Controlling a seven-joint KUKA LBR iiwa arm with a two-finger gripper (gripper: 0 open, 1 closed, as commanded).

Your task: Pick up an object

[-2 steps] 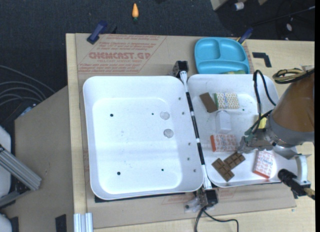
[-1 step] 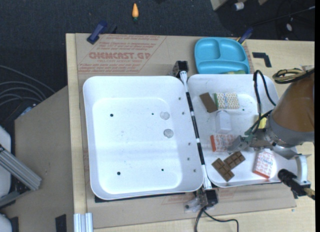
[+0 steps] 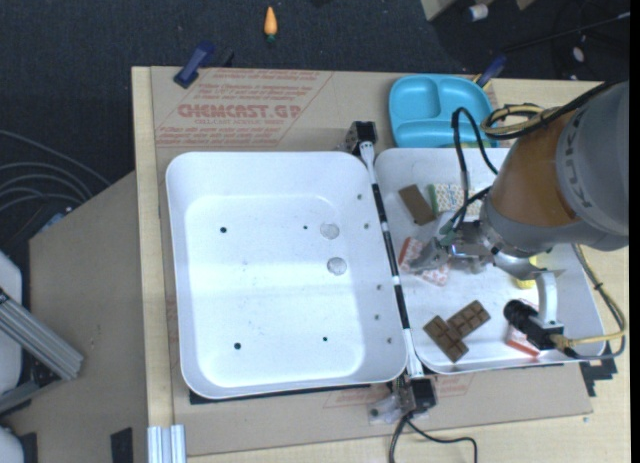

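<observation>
Left bin sits wide open — bare white floor out to every rim. Cardboard behind it reads "CHEMCAST GP" in red. Across the divider, the right bin is crowded: a brown block, a red-and-white wrapper, a chocolate bar near the front edge. The gripper hangs just right of the wrapper — whether it grips anything, cannot tell. A blue tray sits behind.

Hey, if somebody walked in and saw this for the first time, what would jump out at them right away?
Probably the big grey arm with its orange band, reaching in from the right over the right bin, its gripper low among small items there. Next, the chocolate bar pieces near that bin's front, and the bright blue divided tray behind it.
</observation>
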